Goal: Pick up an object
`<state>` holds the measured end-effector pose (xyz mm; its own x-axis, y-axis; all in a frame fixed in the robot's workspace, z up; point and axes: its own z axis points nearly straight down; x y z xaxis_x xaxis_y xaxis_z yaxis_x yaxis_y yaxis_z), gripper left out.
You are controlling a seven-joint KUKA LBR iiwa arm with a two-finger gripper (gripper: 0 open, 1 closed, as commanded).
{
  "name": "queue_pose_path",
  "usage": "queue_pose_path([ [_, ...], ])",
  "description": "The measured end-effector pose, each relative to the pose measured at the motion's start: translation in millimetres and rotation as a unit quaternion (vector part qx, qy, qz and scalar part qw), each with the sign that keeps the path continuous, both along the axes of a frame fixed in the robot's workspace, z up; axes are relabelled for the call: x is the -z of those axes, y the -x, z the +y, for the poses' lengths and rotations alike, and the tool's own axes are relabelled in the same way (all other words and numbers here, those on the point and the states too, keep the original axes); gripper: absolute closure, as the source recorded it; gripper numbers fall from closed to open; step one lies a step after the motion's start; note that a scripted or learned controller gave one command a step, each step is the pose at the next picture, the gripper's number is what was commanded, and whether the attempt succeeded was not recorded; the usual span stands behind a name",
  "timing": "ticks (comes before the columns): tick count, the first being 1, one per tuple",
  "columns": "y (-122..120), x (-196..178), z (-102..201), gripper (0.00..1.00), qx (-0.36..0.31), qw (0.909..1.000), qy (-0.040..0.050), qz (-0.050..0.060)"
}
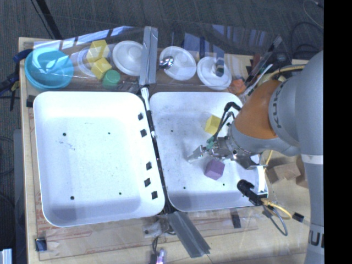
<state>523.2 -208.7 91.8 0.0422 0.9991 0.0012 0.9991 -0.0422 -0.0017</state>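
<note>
Purple block (214,169): small cube, lying in the right bin (181,194), toward its right half, just below the gripper (204,152) and touching or nearly touching its lower finger; not seen between the fingers. Left bin (82,202): large, shallow, white, a few dark specks on its floor. Right bin: same make, set against the left one along a dark divider carrying small black tabs. Arm (286,114): grey, orange band above the wrist, reaching in from the right over the right bin's right edge. Blue bowl (48,67): on the bench behind the left bin, at the far left. White lids (127,56): three round ones in a row behind the bins. Gripper: metal fingers pointing left over the right bin's floor; whether they are parted or closed, cannot tell. Yellow block (213,124): in the right bin, above the gripper, partly behind a black cable. Yellow pieces (99,59): two, behind the left bin, beside the bowl. Green cap (111,78): just right of the lower yellow piece, near the left bin's back rim.
</note>
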Motion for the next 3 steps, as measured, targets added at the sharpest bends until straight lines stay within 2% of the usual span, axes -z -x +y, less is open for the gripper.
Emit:
queue_pose_path([
  [1,10.1,0.0,2.7,0.0,-0.079,0.9968,-0.0008,0.0],
  [2,35.9,-0.6,-0.5,0.0,-0.096,0.9954,0.0001,-0.001],
  [3,34.5,-10.9,-0.8,1.0,-0.098,0.9951,0.0006,-0.002],
])
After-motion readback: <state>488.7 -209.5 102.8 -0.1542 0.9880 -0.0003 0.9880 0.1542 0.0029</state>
